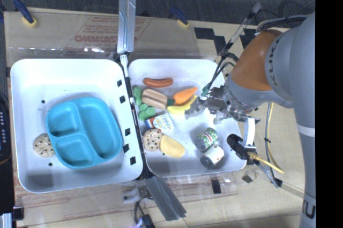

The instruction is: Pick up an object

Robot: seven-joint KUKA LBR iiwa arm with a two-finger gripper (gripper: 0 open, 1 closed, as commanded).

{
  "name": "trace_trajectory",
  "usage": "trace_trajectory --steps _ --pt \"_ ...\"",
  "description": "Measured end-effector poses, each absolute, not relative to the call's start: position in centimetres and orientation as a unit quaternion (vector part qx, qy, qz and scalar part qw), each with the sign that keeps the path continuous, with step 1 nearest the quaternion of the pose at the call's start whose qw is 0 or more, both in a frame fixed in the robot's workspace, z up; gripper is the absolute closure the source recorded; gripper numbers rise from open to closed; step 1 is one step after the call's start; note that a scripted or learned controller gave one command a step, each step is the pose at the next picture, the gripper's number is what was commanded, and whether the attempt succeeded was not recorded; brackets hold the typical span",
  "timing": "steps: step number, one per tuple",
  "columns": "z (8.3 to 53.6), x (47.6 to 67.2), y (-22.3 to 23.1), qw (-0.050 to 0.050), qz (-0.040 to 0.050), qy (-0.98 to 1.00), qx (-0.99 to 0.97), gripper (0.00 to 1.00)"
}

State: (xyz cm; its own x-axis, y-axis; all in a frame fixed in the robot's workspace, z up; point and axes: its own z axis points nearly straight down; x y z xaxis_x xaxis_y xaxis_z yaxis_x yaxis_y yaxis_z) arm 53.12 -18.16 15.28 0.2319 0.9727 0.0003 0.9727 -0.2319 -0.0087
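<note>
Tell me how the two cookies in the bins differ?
The cookie in the left bin lies beside the blue divided plate, near that bin's left wall, apart from other toys. The cookie in the right bin sits crowded among play food, touching a yellow piece, close to the divider between the bins. Both are round, tan and dark-speckled, lying flat.

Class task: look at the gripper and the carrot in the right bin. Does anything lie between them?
Nothing visible does. The gripper sits just right of the carrot, in the right bin. The banana lies just below the carrot, beside that path.
</note>
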Motion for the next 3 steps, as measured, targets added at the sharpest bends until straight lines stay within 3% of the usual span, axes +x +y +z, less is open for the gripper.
trace_trajectory --steps 1,2,3 --pt "9.3 60.9 -18.5 0.003 0.0022 -0.598 -0.801 0.00" --pt "9.2 51.6 -19.5 0.001 0.0005 -0.657 -0.754 0.00" --pt "9.2 57.0 -18.7 0.001 -0.0001 -0.691 -0.723 0.00"
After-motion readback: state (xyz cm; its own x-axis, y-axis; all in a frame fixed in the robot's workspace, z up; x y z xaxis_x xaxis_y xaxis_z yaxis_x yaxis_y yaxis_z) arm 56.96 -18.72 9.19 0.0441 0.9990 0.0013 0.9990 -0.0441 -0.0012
